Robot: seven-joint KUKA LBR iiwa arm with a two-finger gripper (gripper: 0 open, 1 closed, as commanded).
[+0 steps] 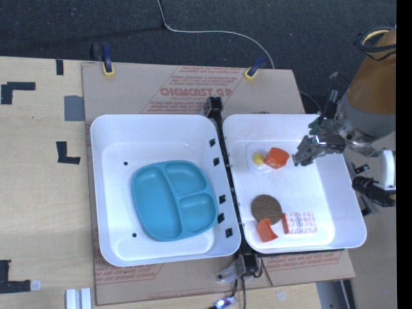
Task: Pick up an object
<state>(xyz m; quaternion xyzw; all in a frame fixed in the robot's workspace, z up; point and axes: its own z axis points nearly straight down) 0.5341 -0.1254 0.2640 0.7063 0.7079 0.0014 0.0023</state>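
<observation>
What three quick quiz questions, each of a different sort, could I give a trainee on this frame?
1. True or false: the blue divided plate lies in the left bin.
2. Multiple choice: which thing lies nearest the hand? A) the brown round disc B) the orange block C) the white card with red print
3. Fill in: the small yellow thing lies in the ____ bin.

Key: 1 true. 2 B. 3 right, meaning the right bin, beside the orange block.
</observation>
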